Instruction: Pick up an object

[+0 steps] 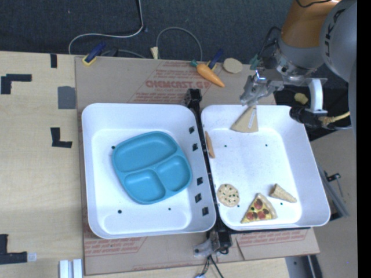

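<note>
My gripper hangs over the far edge of the right bin. It is shut on the tip of a tan wedge, which dangles point-up just under the fingers. Lower in the same bin lie a chocolate-chip cookie, a pizza slice and a smaller tan wedge. A thin orange stick rests along that bin's left wall. The left bin holds a blue divided plate.
Behind the bins, on the cardboard, sit a toy carrot and a beige disc. Cables loop across the back. A black clip joins the bins at their far edge. The arm's grey and orange body fills the upper right.
</note>
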You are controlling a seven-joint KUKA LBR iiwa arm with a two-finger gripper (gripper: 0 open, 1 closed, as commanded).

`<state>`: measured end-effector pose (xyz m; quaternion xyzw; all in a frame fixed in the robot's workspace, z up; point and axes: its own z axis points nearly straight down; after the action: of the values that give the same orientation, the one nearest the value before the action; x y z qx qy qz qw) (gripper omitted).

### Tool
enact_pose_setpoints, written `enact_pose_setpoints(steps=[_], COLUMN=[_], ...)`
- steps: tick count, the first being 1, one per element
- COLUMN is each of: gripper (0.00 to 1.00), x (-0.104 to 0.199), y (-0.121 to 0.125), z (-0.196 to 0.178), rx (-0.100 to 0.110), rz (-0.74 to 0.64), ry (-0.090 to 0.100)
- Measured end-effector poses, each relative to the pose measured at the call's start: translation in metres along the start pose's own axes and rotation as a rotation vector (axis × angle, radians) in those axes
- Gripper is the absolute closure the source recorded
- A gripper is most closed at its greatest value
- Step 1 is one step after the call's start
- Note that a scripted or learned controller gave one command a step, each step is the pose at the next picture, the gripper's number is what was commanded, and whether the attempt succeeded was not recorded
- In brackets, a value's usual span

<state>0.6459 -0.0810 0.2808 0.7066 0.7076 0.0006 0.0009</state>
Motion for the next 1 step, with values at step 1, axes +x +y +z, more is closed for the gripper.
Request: enact_pose_setpoints(steps=[1], gripper=[1.00], x=[-0.0595], y=[0.0066], z=[0.0164], rx=[0.003], rz=[0.006], ry=[-0.003])
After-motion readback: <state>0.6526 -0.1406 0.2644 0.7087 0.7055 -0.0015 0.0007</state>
